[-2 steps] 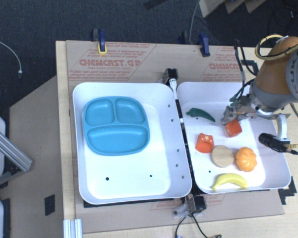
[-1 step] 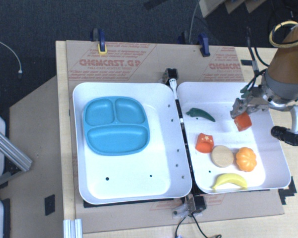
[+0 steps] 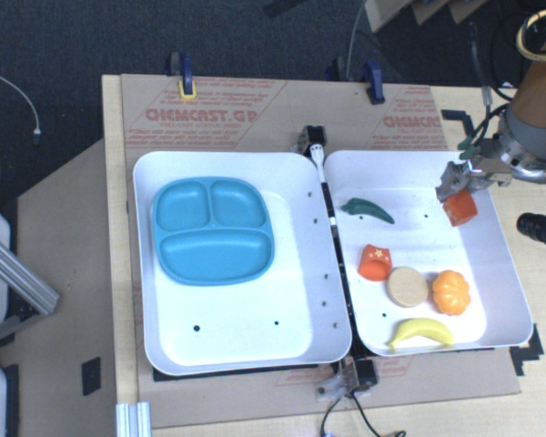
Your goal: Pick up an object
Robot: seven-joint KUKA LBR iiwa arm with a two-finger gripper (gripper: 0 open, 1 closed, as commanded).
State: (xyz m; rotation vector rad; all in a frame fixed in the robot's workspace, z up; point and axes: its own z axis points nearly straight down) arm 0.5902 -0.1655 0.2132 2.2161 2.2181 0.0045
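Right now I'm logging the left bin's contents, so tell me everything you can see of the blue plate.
The blue plate is a light blue rounded-rectangle dish that looks like matte plastic, split by raised ridges into three compartments: two smaller ones at the far side, one wide one nearer the camera. It lies flat and upright in the left bin, toward its far left part. Nothing sits in it.

A robotics lab bench, by the look of it: a brown board (image 3: 255, 107) printed with a maker's name is clamped at twelve o'clock by blue clamps (image 3: 184, 73), two white bins (image 3: 237, 335) sit side by side on it, cables (image 3: 355, 35) trail across dark carpet (image 3: 73, 25), and aluminium framing (image 3: 14, 271) stands at nine o'clock.
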